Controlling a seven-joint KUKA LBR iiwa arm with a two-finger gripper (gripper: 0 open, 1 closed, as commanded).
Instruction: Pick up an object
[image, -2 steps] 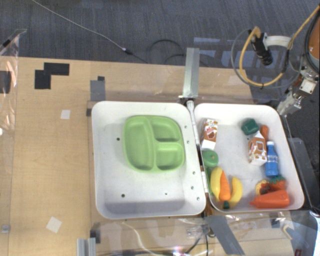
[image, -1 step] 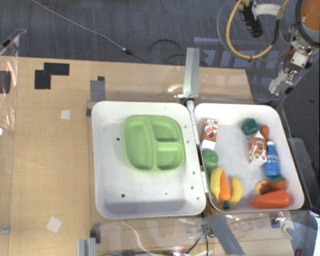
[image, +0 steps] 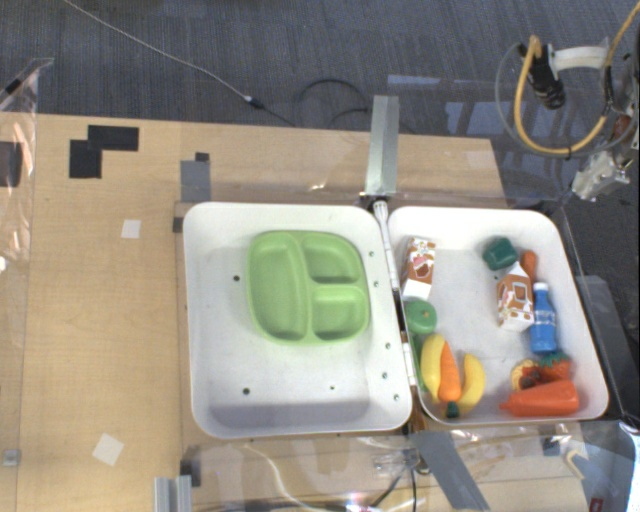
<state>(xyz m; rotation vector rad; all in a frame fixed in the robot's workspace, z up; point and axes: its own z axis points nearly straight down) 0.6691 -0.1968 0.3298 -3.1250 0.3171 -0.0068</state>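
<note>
The right bin (image: 570, 262) holds several toy groceries. A brown-and-white carton (image: 418, 268) lies by its left wall, above a green round piece (image: 421, 318). Below these sit a yellow banana (image: 432, 362), a carrot (image: 451, 375) and a second banana (image: 474, 381). On the right side are a dark green piece (image: 498, 252), another carton (image: 514, 300), a blue bottle (image: 543, 320) and an orange item (image: 541, 401). My gripper (image: 600, 177) hangs at the upper right, outside the bins and well above them, among yellow cables.
The left bin (image: 215, 380) holds a green divided plate (image: 306, 285). A metal divider (image: 392, 300) runs between the two bins. Yellow cable loops (image: 540, 100) hang at the top right. Wooden bench (image: 90, 300) extends to the left.
</note>
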